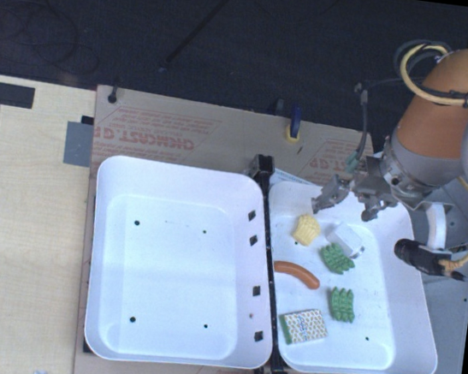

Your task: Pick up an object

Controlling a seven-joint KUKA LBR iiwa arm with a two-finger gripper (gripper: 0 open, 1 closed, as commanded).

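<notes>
Overhead, the tool [349, 201] hangs spread and holding nothing at the far edge of the right bin [407, 340], just beyond a yellow corn piece [305, 229] and a small white block [348, 238]. The approach step appears under way; next it likely must drop over one item and close squarely.

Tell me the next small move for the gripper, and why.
Probably descend toward the yellow corn piece. The gripper sits open above the right bin's far end, holding nothing, and the corn lies just below its left finger.
</notes>
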